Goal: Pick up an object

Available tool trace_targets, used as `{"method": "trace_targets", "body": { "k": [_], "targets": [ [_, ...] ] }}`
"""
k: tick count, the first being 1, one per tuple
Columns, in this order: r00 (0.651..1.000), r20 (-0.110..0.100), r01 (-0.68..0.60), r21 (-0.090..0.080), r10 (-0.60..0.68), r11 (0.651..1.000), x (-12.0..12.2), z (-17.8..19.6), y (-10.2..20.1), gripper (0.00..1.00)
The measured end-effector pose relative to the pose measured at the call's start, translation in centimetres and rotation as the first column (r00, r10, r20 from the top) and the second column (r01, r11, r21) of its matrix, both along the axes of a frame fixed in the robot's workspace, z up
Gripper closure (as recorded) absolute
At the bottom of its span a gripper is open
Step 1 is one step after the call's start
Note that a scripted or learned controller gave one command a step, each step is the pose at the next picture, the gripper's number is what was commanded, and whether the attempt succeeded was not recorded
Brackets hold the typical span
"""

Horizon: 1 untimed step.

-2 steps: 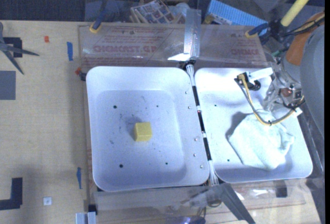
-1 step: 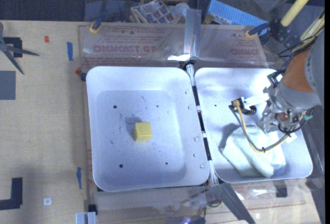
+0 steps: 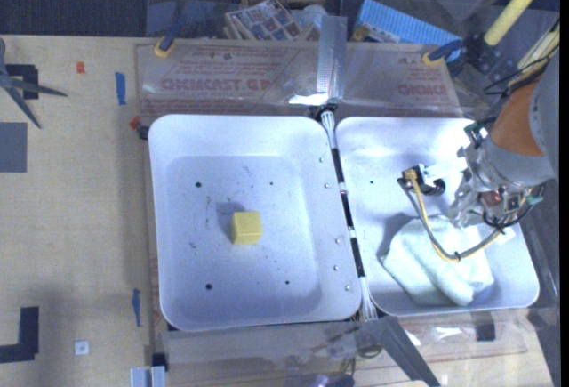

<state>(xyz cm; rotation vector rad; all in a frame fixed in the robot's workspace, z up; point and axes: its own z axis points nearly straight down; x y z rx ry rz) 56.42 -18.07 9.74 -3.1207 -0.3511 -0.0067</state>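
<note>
Two white bins sit on the table (image 3: 62, 225). Left bin (image 3: 178, 287) holds a small yellow block (image 3: 247, 227) near its middle. Right of that bin, the other bin (image 3: 373, 154) holds a crumpled white cloth (image 3: 436, 274), with the claw (image 3: 471, 209) above it; claw state unclear.

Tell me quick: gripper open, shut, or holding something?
Gripper: cannot be told; it sits over the right bin by the white cloth, far from the yellow block.
</note>
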Motion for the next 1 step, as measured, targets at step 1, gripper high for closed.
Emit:
{"method": "trace_targets", "body": {
  "k": [1],
  "targets": [
    [1.0,-0.001,0.003,0.001,-0.003,1.0,-0.02,0.95,-0.07,1.0]
  ]
}}
